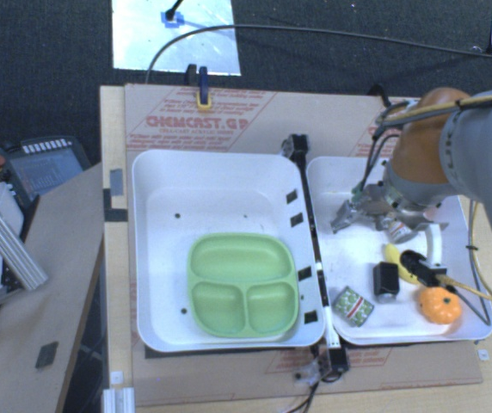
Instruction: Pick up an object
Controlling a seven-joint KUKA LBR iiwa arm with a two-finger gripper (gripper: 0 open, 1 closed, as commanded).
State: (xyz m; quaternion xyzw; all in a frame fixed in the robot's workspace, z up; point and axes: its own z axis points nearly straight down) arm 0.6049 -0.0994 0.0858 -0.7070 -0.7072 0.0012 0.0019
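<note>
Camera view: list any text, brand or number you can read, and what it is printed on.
"CHEMCAST GP" in red, on the brown protective sheet behind the bins; the smaller red lines around it are too blurred to read.
The green and white packet in the right bin has print too small to read.
The pendant screen at left is illegible.

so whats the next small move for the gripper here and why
Probably shift toward the black block and descend on it. The gripper hovers over bare floor of the right bin, and the objects, including an orange pumpkin, lie nearer the bin's front.
</note>
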